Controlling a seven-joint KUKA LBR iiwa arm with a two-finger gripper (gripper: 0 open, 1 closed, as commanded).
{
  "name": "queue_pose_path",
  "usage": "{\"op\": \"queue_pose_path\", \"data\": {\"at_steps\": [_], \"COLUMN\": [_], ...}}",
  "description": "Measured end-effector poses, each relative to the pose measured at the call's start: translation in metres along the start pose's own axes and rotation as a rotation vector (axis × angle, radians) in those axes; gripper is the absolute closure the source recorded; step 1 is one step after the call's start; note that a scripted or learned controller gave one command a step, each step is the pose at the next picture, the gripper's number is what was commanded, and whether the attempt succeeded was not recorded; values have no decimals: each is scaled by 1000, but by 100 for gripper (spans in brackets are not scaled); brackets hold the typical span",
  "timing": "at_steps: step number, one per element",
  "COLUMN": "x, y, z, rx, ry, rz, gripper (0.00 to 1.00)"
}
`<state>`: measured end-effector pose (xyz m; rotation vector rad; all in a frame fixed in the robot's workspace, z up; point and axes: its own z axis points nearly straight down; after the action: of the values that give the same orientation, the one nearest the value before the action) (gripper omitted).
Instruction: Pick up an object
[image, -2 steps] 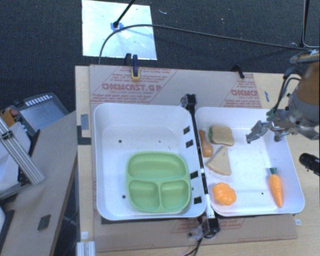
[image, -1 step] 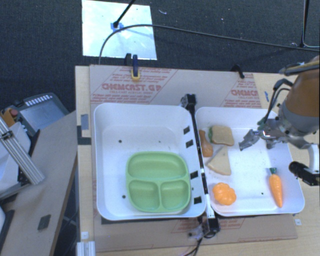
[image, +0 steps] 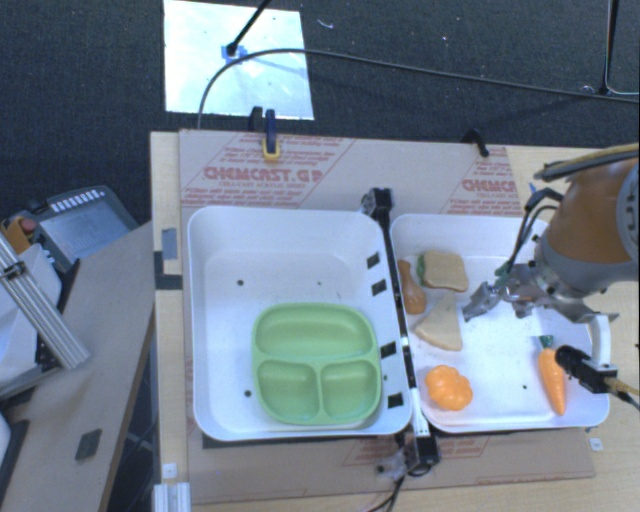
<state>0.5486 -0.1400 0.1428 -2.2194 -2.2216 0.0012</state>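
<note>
Orange carrot (image: 553, 381) at 5 o'clock in right bin (image: 480, 232), nearest my gripper (image: 478, 303); bread slice (image: 441, 327) just left of it. Whether my gripper is spread or closed: cannot tell. Advice: centre over one item, descend vertically, avoid bin wall.

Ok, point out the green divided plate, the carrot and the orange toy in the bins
green divided plate (image: 318, 362): camera view, on the ridge between its compartments.
carrot (image: 553, 383): camera view, middle of its orange body.
orange toy (image: 448, 388): camera view, centre of its rounded top.
</note>
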Motion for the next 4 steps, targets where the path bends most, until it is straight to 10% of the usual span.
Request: {"op": "queue_pose_path", "data": {"at_steps": [1, 2, 4], "x": [0, -1, -1], "y": [1, 3, 7], "z": [50, 36, -92], "rx": [-4, -9, -10], "ry": [-1, -2, -2], "rz": [1, -1, -3], "gripper": [0, 100, 100]}}
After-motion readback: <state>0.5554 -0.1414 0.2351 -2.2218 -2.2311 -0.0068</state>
